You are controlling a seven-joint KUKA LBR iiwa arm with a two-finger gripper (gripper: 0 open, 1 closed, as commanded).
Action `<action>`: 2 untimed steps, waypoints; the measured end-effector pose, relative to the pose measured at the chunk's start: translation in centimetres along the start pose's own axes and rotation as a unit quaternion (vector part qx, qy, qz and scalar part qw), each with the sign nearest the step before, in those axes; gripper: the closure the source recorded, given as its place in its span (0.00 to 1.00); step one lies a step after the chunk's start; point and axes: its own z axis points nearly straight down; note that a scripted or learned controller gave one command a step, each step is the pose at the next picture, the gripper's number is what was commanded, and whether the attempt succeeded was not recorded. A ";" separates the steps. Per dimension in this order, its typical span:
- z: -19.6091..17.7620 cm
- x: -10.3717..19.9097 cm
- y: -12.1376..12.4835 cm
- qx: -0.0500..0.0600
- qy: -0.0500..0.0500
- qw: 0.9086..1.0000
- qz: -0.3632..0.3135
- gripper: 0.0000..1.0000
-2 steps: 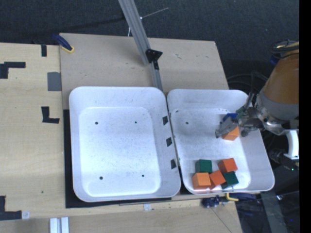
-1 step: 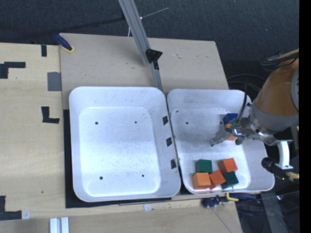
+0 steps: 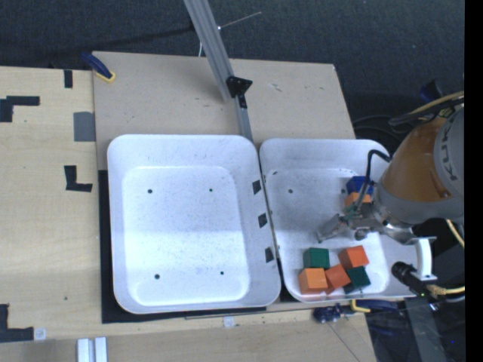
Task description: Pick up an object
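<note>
Camera view, looking down at a slant, gives us two white bins side by side on the table (image 3: pixel 302 96). We see the arm (image 3: pixel 423 172) reaching in from the right edge of the frame over the right bin (image 3: pixel 302 164). Its gripper (image 3: pixel 339 228) hangs low at the middle of that bin, and we cannot tell whether the jaws are apart or together. Just below it, toward the lower right of the frame, lies a cluster of blocks (image 3: pixel 334 268), orange and green, touching one another on the bin floor. A small blue and orange thing (image 3: pixel 356 189) sits close against the wrist. The left bin (image 3: pixel 181 217) fills the centre left.
</note>
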 end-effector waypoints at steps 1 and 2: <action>-1.3 0.1 0.2 -0.002 0.001 1.000 -0.001 1.00; -5.6 -0.3 0.5 -0.006 -0.001 1.000 0.000 1.00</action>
